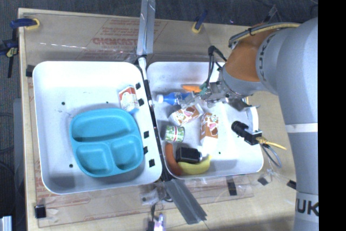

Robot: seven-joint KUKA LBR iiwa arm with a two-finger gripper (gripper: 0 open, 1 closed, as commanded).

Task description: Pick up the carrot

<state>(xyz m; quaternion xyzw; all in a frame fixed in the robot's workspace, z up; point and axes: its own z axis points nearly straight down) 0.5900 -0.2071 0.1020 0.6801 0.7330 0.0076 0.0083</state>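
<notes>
The grey arm with the orange wrist band (246, 62) is reaching in over the right shallow white bin (248, 157), its two-finger gripper (208, 92) hanging low above the bin's upper part. Whether the claw is released or clenched cannot be told; the wrist is hiding it.

The slim orange carrot (191, 87) is lying flat near the bin's far wall, just beside the gripper on its left, next to a blue-capped clear plastic bottle (172, 98). It looks to be resting on the bin floor, not lifted.

The clutter is crowding the approach: two brown-and-white printed cartons (210, 128), a small green can (174, 133) and a yellow banana (195, 166) with a black block (188, 154) on it are lying below. In the left bin (48, 94), a turquoise divided plastic tray (105, 140) is sitting flat.

Judgement: the gripper is lining up beside the carrot; the grasp is not yet confirmed.
</notes>
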